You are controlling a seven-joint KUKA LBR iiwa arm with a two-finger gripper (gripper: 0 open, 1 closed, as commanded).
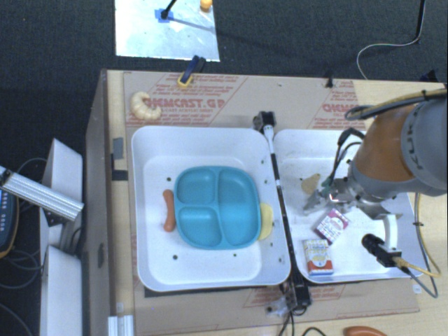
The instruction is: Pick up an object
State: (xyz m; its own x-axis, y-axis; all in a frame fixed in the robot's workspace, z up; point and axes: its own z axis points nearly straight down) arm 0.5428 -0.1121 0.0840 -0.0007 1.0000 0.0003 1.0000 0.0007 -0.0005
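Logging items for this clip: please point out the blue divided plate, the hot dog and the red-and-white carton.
blue divided plate (199, 219): camera view, lower-left compartment.
hot dog (169, 211): camera view, mid-length.
red-and-white carton (319, 257): camera view, top face.

My gripper (315, 199) hangs low over the right bin (294, 149), just beside a small tan scrap (310, 183) on the bin floor. Near it on the floor lies a pink-and-white packet (331, 225), and just in front of that a red, white and blue carton (319, 255). In the left bin (150, 145) sits a blue divided plate (215, 207), with an orange sausage (169, 210) beside its left edge and a yellow piece (266, 220) touching its right edge. A pale curved toy (145, 106) lies on the table (231, 96) behind the left bin.
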